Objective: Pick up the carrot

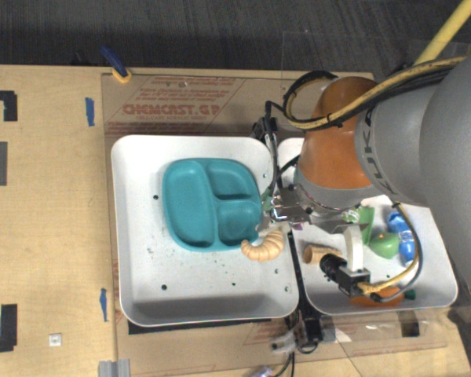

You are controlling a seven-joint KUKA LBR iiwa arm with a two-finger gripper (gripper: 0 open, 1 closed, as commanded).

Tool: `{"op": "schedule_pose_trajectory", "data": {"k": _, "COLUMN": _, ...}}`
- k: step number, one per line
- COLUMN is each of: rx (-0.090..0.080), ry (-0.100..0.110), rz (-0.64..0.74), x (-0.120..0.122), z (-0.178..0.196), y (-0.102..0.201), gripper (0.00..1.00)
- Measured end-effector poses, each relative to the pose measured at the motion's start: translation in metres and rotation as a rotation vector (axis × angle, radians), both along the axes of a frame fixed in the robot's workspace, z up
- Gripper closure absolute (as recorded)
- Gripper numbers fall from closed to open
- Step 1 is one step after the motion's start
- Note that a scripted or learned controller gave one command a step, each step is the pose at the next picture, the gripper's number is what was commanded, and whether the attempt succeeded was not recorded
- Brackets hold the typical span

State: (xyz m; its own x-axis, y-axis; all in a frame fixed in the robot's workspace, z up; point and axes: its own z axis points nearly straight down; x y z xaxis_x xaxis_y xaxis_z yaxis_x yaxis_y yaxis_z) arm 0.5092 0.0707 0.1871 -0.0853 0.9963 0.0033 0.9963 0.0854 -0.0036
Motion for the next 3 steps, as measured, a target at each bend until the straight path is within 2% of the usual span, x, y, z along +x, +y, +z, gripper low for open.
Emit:
{"op": "schedule_pose_trajectory", "data": {"k": 1, "rx": -0.004, "ry": 0.004, "rz": -0.095, "x": -0.032, "z": -0.078, "y": 0.022, "gripper": 1.0}}
{"op": "schedule_pose_trajectory", "data": {"k": 2, "rx": 0.015, "ry": -0.002, "rz": -0.082, "x": -0.03, "z": -0.075, "y": 0.035, "gripper": 0.0}}
{"op": "schedule_pose_trajectory", "data": {"k": 3, "rx": -0.003, "ry": -0.004, "rz": 0.081, "x": -0.03, "z": -0.073, "y": 0.113, "gripper": 0.0}}
